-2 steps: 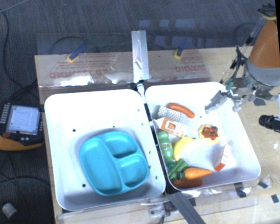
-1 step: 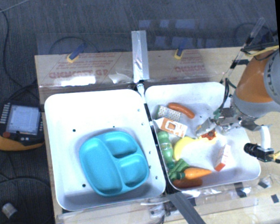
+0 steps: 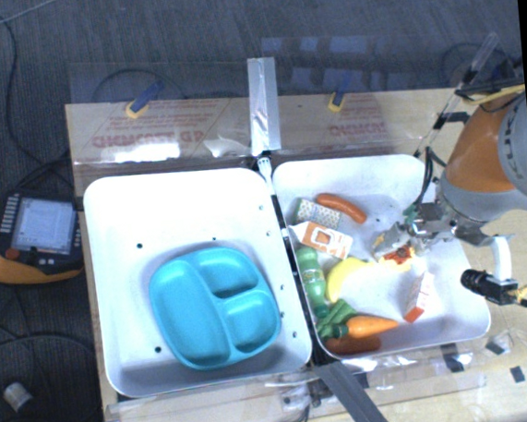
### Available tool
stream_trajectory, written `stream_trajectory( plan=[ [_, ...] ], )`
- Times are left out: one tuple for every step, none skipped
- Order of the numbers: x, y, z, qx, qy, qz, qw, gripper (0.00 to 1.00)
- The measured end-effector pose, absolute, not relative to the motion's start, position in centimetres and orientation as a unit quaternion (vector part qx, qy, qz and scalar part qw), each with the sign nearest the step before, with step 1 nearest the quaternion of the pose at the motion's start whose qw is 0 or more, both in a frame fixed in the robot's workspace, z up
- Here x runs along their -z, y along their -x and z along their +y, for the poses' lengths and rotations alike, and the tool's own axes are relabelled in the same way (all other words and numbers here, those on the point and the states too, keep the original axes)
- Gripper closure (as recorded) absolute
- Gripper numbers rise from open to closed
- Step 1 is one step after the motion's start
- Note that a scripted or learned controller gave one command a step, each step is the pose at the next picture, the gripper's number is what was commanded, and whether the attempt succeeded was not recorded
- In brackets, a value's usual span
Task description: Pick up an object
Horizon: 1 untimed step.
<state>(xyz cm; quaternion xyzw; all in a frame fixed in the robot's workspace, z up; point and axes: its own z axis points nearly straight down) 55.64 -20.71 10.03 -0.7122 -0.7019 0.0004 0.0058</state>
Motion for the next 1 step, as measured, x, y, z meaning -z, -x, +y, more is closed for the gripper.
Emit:
stream_trajectory(
  plan=[
    [-21.13, -53.91, -14.17, -0.0002, 0.673, -0.739, 0.001, 1.00]
  ],
)
